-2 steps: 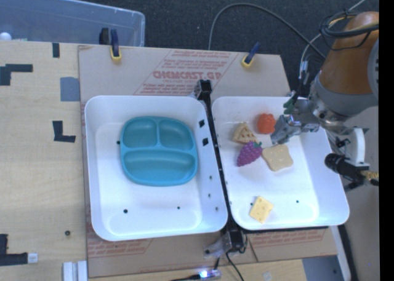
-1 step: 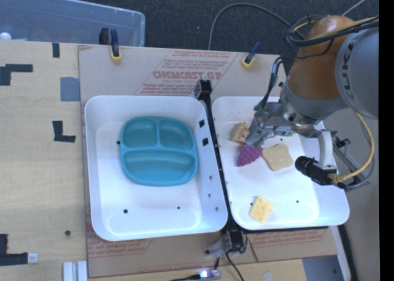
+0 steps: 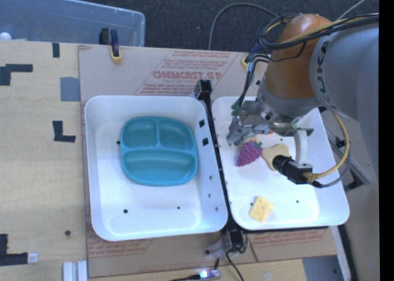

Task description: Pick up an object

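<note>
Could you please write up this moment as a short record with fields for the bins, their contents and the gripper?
left bin: holds a blue divided plate
right bin: holds a purple grape bunch, a yellow cheese wedge and a pale food piece
gripper: low over the right bin, just left of and above the grape bunch
held object: none seen between the fingers
arm: reaches in from the right

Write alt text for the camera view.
A grey robot arm's gripper hangs over the right white bin, just above purple toy grapes, with a yellow cheese wedge nearer the front. The left bin holds a blue divided plate.
</note>
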Controlling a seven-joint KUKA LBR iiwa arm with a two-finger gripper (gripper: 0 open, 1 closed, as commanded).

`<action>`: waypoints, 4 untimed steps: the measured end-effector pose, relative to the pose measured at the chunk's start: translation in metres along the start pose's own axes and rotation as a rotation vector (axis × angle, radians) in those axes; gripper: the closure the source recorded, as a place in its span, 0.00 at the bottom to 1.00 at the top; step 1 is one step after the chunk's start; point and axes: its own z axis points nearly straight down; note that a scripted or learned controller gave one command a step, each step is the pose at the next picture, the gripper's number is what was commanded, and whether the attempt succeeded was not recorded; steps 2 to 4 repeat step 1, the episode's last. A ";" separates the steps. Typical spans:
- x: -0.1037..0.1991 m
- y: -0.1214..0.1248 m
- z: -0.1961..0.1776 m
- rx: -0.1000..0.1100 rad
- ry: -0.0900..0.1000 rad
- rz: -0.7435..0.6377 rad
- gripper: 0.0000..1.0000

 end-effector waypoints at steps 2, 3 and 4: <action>0.063 0.002 0.010 0.001 0.000 -0.002 1.00; 0.063 0.002 0.010 0.001 0.000 -0.002 1.00; 0.063 0.002 0.010 0.001 0.000 -0.002 1.00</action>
